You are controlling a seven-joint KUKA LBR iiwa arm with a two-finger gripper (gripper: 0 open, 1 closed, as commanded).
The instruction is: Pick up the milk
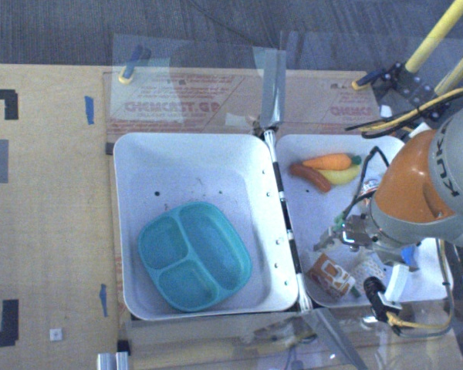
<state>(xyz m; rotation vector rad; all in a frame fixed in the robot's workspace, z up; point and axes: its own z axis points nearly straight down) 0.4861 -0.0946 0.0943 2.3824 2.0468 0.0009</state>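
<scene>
1. A wooden bench (46,230) stands on dark grey carpet and carries two shallow white bins side by side, with flattened cardboard (185,102) behind them.
2. The milk (332,276), a small brown carton with a printed label, lies on its side in the right bin (293,206), near that bin's front left corner and close to the wall shared with the other bin.
3. The gripper (353,237) hangs just above and beside the carton, toward the bin's middle; the wrist and cables hide its tip, so whether it is spread or closed, or has hold of anything, cannot be told.
4. The carton shows clear of the gripper's body, resting on the bin floor.
5. The arm (420,183), grey with its orange band, reaches in from the right and covers much of the right bin.
6. At the back of the right bin lie a carrot (328,161), a yellow banana (341,176) just in front of it, and a reddish-brown sausage (311,177) slanting beside them.
7. The left bin (193,160) holds a teal divided plate (194,255) with three compartments, set toward the front.
8. Yellow rods (440,25) and a black clamp (397,79) stand behind the right bin.
</scene>
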